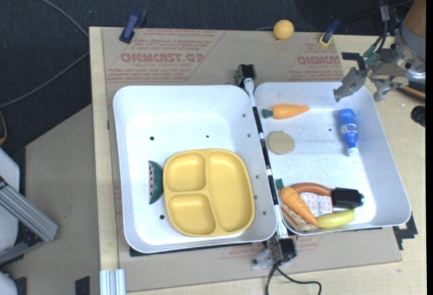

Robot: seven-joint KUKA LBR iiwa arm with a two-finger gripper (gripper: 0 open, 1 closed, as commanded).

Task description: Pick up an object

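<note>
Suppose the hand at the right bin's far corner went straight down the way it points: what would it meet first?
Probably the bare floor of the right bin near its far rim. The hand hangs above that corner, with the blue bottle just beside its path. Depth is hard to judge from this slanted view, so it might graze the bottle.

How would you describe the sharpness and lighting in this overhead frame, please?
Camera view: even, soft lighting; the yellow tray casts a faint shadow on the left bin; mild glare on the blue bottle; the end effector looks slightly blurred.

Even, bright overhead light. The white bins (183,107) look slightly washed out. Shadows are soft and short. Focus is mildly soft throughout, corners darker.
</note>
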